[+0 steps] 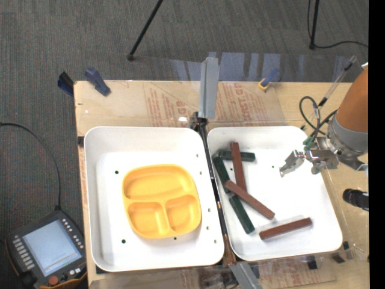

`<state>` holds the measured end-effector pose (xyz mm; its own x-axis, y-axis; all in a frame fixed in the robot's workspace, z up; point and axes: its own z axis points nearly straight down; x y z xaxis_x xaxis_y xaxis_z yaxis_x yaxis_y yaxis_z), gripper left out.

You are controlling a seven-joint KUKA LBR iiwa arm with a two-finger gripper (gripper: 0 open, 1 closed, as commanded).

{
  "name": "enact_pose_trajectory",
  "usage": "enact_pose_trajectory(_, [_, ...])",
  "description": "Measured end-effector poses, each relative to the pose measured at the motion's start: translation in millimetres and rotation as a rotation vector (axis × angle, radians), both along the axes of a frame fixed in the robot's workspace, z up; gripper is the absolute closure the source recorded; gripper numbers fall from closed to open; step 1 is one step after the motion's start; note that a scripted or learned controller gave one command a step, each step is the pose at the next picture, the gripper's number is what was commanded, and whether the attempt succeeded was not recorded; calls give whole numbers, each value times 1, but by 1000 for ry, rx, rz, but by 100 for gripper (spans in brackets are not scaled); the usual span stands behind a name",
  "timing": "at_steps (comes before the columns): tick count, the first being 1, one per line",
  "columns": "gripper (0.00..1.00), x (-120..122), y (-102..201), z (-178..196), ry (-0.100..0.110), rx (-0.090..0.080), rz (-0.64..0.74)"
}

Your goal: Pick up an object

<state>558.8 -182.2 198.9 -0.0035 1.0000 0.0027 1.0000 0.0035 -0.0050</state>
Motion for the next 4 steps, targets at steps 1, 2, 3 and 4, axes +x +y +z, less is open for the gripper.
enact_pose_trajectory(1, [0,-79,64,-112,1,1,62])
enact_pose_trajectory(2, [0,10,95,-113,-1,-1,6])
enact_pose_trajectory(3, [100,9,95,-105,5,1,5])
enact_pose_trajectory(4, [100,55,150,-21,33,-2,-70])
